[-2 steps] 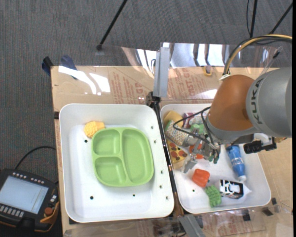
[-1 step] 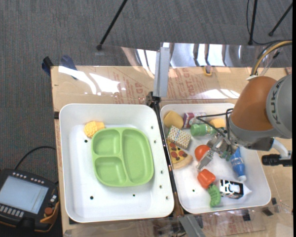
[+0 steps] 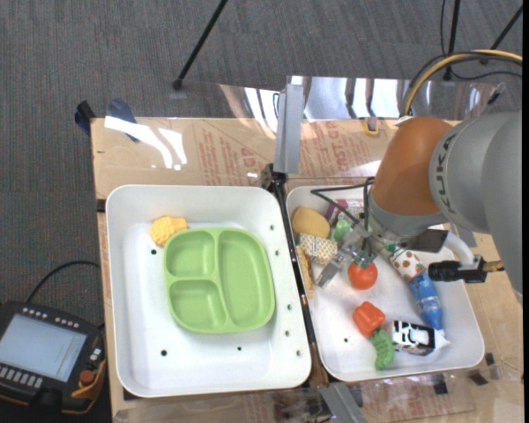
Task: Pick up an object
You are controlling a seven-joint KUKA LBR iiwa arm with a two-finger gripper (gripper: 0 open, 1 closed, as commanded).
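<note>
Two white bins point(image 3: 123, 263) at centre frame look like smooth, slightly glossy plastic; the green divided plate point(image 3: 219, 278) in the left one is matt plastic; the bench top point(image 3: 203, 148) at upper centre shows brown cardboard under a glossy clear sheet that catches glare; the arm point(image 3: 476, 170) at right has a satin grey shell and a smooth orange band point(image 3: 410, 174); the floor point(image 3: 70, 42) is rough grey carpet.

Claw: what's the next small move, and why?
Probably a short drop straight down, then close. The claw sits low in the right bin, its tips just above and left of the tomato, with a yellow piece and a checkered piece crowding its left. Nothing shows between its fingers.
</note>
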